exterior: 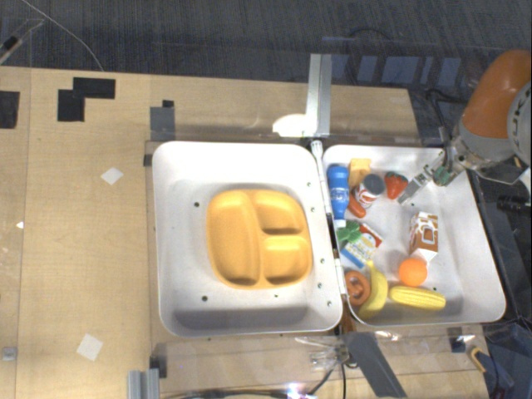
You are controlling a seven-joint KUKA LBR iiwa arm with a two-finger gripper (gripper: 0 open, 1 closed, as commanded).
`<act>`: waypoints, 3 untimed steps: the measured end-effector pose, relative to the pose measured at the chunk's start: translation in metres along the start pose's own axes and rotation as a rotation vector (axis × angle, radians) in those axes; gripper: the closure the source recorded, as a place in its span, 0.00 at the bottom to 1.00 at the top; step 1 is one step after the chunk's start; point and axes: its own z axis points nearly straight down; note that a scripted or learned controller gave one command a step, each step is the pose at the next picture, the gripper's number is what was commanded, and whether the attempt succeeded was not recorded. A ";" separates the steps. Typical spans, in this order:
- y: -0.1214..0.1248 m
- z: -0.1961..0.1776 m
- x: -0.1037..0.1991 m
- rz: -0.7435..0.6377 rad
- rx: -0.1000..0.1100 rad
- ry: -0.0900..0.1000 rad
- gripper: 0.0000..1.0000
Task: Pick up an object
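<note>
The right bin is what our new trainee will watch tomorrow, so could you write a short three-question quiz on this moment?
1. True or false: the yellow three-compartment plastic tray lies in the right white bin.
2. Which is nearer the two-finger gripper: (a) the red strawberry-like toy or (b) the yellow toy banana?
3. What small round thing lies just above the banana, below the white and brown carton?

Key: 1 false, it lies in the left white bin. 2 a. 3 the orange ball.
</note>
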 end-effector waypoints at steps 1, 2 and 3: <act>0.009 0.008 -0.010 -0.076 0.012 0.007 0.00; 0.009 0.010 -0.010 -0.076 0.013 0.009 0.00; 0.009 0.011 -0.009 -0.076 0.014 0.009 0.00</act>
